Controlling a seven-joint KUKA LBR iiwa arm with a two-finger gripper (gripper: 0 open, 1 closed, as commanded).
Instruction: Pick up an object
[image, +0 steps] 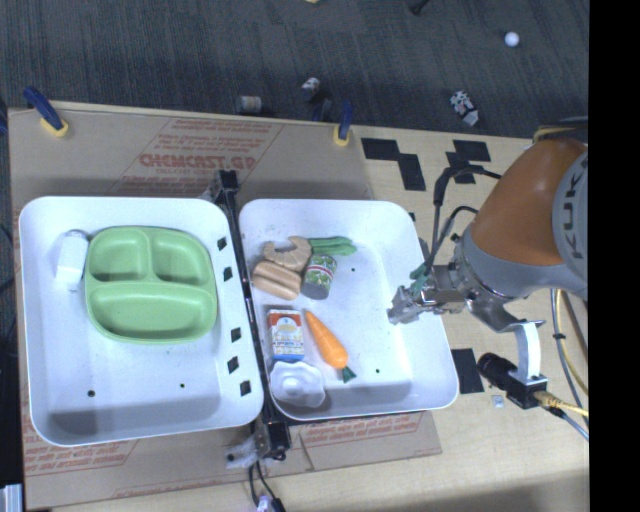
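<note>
Left bin (50, 400) with green divided plate (152, 283), right bin (430, 375) with carrot (327, 342), small carton (287, 334), hand (403, 306) grip unclear

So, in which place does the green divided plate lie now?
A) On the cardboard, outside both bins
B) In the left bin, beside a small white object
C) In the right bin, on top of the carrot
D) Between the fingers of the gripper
B: the green divided plate lies flat inside the left bin, with a small white object at its left edge, well apart from the carrot in the right bin.
</note>
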